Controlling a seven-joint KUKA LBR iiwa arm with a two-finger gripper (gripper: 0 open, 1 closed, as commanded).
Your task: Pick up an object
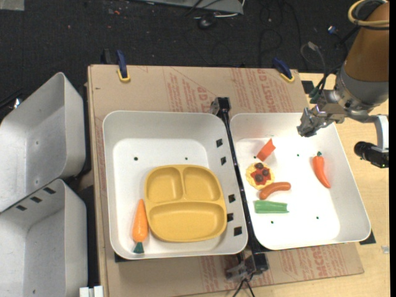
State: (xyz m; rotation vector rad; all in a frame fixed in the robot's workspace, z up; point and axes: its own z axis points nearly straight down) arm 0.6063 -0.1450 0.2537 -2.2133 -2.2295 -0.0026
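Arm (365,48): seen entering from the right, upper corner; orange band up top, grey wrist below it, angled down-left toward the right bin's back edge.
Gripper (307,127): held over the far right corner of the right bin (352,221), approx. above the rim; tip pointed down-left. Nothing is seen between the fingers.
Jaws: state can't be told, the dark tip is too small and blurred.
Pepper (321,169): orange-red w/ green stem, lying in the right bin, right of centre, below-right of the gripper and apart from it.
Red piece (266,149): small wedge, left part of the right bin, near the gripper but not touched by it.
Pizza (260,174): small yellow round w/ dark toppings, just below the red piece.
Sausage (274,190): just below-right of the pizza, approx. touching it.
Green piece (271,208): flat strip, laid just below the sausage.
Left bin (117,135): set beside the right bin, a dark divider between them.
Plate (185,203): yellow, three compartments, placed in the left bin's centre-front.
Carrot (140,223): orange w/ green end, laid along the plate's left edge.
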